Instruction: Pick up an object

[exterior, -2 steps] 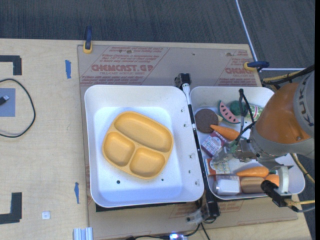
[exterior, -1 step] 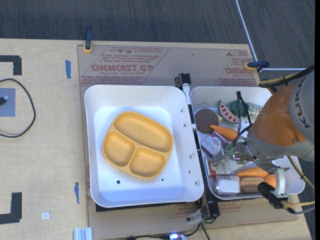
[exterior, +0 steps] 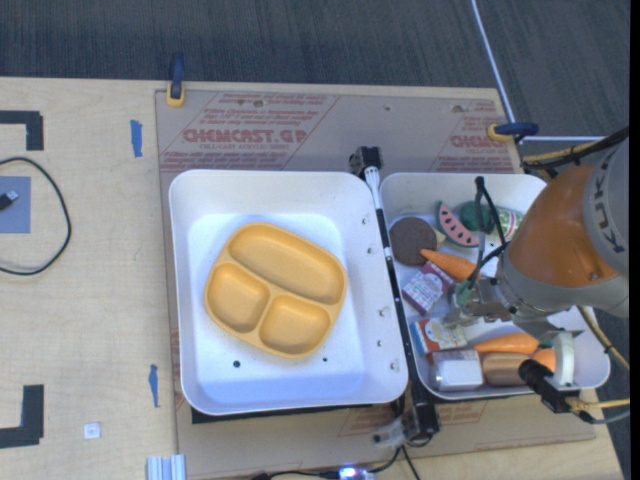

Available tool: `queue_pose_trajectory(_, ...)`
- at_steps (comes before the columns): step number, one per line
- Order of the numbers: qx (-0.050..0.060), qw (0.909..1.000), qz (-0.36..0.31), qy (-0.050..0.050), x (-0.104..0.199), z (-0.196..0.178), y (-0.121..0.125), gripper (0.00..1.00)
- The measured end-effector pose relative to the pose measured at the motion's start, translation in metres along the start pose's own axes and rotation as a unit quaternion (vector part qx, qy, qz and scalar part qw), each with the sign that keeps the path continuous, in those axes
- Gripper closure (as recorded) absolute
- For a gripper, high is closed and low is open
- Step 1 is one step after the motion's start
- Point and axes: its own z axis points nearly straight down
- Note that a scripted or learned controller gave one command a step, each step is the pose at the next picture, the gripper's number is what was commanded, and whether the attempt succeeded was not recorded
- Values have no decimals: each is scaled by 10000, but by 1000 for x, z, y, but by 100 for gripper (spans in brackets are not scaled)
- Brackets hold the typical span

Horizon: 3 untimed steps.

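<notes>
My gripper (exterior: 466, 304) reaches down into the right bin (exterior: 396, 194), low over a heap of toy foods. Beneath and beside it lie a pink packet (exterior: 422, 289), an orange carrot (exterior: 450, 264) and a red-and-white carton (exterior: 445, 335). A second orange carrot (exterior: 508, 344), a brown bread roll (exterior: 503, 368) and a white block (exterior: 458, 372) lie near the bin's front edge. At the back are a brown round disc (exterior: 411, 236) and a watermelon slice (exterior: 457, 222). The orange-banded wrist (exterior: 560, 233) hides the bin's right part.
The left bin (exterior: 190, 268) holds a yellow divided plate (exterior: 275, 287). Clips sit on the wall between the bins (exterior: 385, 268). A black cable (exterior: 40, 230) loops on the bench at far left. Blue clamps (exterior: 512, 128) hold the cardboard sheet under the bins.
</notes>
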Motion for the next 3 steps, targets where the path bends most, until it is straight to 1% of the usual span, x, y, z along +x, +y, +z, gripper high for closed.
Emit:
queue_pose_trajectory(1, -3, 10000, 2, -3, 0, 0, 0, 0)
queue_pose_trajectory(2, 22, 10000, 5, 3, 1, 11, -2, 0)
queue_pose_trajectory(3, 27, 10000, -1, 11, -2, 12, -2, 0)
